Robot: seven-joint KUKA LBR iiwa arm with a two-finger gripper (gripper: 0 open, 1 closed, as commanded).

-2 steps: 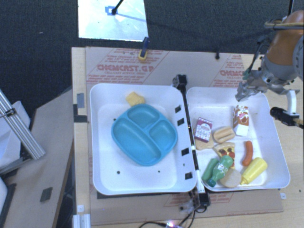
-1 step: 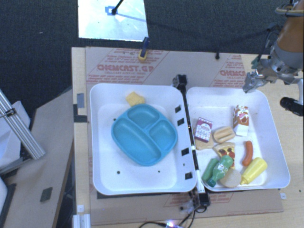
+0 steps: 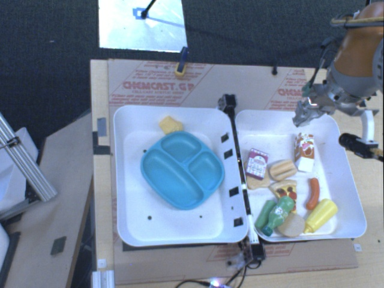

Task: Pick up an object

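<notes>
My gripper (image 3: 302,114) hangs over the far edge of the right bin (image 3: 354,188), above and slightly behind a white and red carton (image 3: 305,151). I see nothing between its fingers. The right bin holds several toy foods: a maroon box (image 3: 257,163), a hot dog bun (image 3: 282,170), a pizza slice (image 3: 285,191), a red sausage (image 3: 312,194), a yellow bottle (image 3: 321,215), a green bottle (image 3: 275,215) and a tan bread slice (image 3: 292,225).
The left bin (image 3: 129,161) bears a blue divided tray (image 3: 182,169) and a small yellow piece (image 3: 171,125). A black divider (image 3: 236,161) runs between the bins. A black fixture (image 3: 354,143) juts in at the right bin's right rim.
</notes>
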